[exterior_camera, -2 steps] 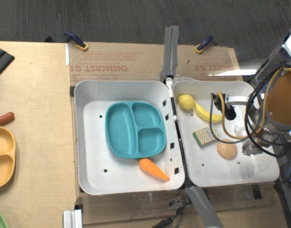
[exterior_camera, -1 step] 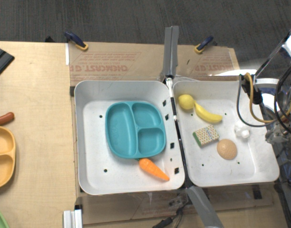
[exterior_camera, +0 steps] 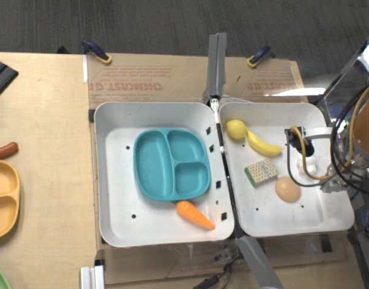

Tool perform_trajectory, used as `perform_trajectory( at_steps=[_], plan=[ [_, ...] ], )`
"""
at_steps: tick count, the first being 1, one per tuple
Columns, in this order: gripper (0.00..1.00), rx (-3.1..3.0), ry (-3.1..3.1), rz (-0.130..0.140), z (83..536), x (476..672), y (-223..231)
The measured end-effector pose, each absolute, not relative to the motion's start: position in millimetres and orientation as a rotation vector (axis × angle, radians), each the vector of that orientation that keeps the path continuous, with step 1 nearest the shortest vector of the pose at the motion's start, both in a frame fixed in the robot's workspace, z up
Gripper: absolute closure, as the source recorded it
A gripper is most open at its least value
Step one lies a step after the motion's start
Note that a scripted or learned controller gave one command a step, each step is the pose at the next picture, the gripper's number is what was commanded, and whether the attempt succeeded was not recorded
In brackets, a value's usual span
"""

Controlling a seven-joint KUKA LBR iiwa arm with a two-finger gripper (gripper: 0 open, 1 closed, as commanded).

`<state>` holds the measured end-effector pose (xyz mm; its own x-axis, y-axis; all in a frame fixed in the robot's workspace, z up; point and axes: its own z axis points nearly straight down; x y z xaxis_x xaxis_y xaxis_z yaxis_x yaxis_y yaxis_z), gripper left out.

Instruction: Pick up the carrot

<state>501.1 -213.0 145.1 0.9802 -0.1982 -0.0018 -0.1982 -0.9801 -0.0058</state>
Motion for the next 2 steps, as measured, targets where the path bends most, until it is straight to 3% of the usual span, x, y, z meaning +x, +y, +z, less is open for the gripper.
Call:
perform_trajectory(
  at_steps=[1, 2],
  plan=[
    [1.0, -3.107, 0.411, -0.004, 245.0, 501.8, -220.3],
    [1.0, -3.12, 0.316, 0.006, 169.2, 498.5, -194.8]
  ],
)
